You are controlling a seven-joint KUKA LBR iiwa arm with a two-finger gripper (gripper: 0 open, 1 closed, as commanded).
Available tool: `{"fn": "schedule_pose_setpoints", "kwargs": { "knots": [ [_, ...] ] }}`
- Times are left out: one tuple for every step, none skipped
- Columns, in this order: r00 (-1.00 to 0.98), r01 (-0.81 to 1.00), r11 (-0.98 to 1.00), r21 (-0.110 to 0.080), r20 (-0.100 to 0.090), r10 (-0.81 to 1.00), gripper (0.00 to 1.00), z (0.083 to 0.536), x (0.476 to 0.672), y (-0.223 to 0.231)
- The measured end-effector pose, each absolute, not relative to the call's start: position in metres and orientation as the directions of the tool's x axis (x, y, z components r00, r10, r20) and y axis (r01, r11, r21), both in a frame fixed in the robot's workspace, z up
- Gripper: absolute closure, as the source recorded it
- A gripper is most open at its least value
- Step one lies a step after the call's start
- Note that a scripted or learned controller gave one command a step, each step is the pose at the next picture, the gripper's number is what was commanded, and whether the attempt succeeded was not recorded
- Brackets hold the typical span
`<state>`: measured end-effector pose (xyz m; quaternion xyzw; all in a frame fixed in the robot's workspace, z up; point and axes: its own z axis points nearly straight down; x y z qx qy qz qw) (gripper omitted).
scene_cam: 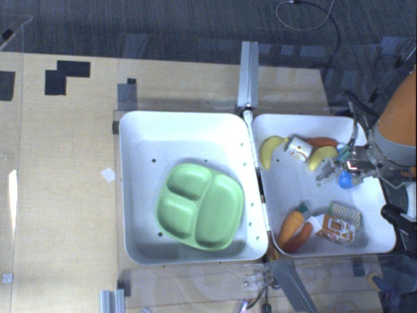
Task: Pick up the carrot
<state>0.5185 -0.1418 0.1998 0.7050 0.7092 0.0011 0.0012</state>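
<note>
Carrot (294, 222) lies in my right bin (384, 243), down near the 7 o'clock corner. It is orange with a little green top, and the green end points toward 1 o'clock. A dark red thing (300, 238) lies right against it on the 5 o'clock side. I cannot tell what that red thing is.

Just beside the carrot, at its 3 o'clock, sits a small packet (337, 223) with orange and green print. It lies flat and is close to the carrot, but I cannot tell if they touch.

My gripper (332, 170) is up near the 1 o'clock part of the same bin, well apart from the carrot. My fingers look a little apart, with nothing between them. A small blue ball (345, 179) sits just beside my gripper, at its 4 o'clock.

More things crowd the 12 o'clock side of this bin. A yellow banana (271, 149) lies near the wall between the bins. Next to it is a small silver can (299, 148). Past that is another yellow fruit (320, 156) with something red (320, 141) behind it.

My left bin (137, 175) holds a green plate (201, 205) with three parts.

My arm (399, 119) comes in from 3 o'clock, with its orange band showing.
</note>
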Motion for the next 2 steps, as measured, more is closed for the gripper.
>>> {"fn": "schedule_pose_setpoints", "kwargs": {
  "knots": [
    [-0.022, 1.0, 0.022, 0.006, 0.0, 1.0, 0.0, 0.243, 0.535, -0.104],
    [-0.07, 0.998, 0.07, 0.003, -0.001, 0.998, 0.0, 0.199, 0.552, -0.111]
  ]
}}
